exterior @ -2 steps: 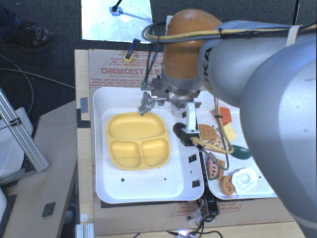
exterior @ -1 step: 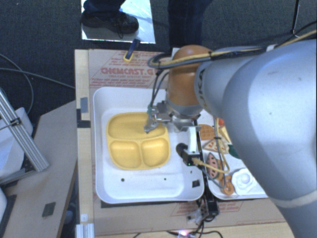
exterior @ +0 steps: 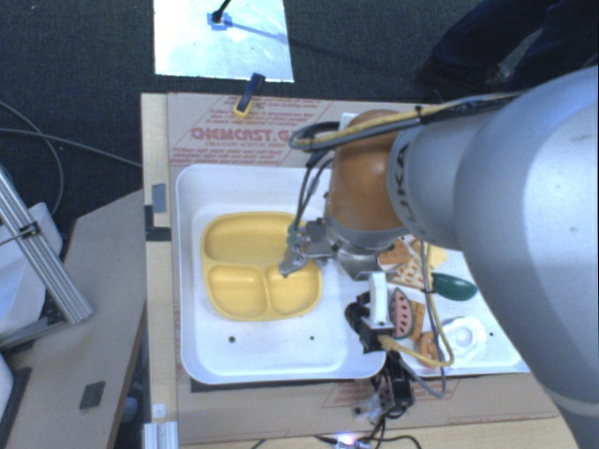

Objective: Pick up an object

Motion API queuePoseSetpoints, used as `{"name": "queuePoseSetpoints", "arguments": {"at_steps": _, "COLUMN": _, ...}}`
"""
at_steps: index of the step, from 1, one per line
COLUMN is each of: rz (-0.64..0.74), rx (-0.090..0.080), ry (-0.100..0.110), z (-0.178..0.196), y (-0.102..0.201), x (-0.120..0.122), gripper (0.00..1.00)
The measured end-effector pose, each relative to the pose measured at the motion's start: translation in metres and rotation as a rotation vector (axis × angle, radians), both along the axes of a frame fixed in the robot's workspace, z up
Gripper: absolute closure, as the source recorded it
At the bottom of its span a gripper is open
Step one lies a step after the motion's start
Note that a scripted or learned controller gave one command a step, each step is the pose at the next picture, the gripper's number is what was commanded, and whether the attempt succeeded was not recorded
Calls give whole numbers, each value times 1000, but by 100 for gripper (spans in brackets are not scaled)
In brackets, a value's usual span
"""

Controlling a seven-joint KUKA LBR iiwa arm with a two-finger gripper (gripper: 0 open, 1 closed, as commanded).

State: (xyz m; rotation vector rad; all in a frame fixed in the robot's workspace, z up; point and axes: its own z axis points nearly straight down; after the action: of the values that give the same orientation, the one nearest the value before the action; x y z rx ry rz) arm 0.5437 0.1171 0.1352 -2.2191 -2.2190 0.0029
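Claw (exterior: 298,251) apparently low over yellow tray (exterior: 255,267)

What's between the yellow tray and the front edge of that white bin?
In the camera view, just bare white bin floor lies between the yellow tray and the near rim, apart from two small dark specks.

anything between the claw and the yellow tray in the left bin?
Nothing visible. The claw hangs right over the yellow tray's right rim, in the left bin, with no other object between them. The arm covers the right bin's toys.
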Motion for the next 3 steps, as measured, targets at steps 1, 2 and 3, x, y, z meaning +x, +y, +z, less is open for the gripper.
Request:
{"name": "queuePoseSetpoints", "arguments": {"at_steps": 1, "rz": -10, "rx": -6, "ry": -12, "z": 53, "y": -125, "x": 19, "gripper": 0}}
{"name": "queuePoseSetpoints", "arguments": {"at_steps": 2, "rz": -2, "rx": -1, "ry": -12, "z": 138, "y": -135, "x": -15, "gripper": 0}}
{"name": "queuePoseSetpoints", "arguments": {"at_steps": 3, "rz": 10, "rx": 1, "ry": -6, "z": 101, "y": -61, "x": 23, "gripper": 0}}
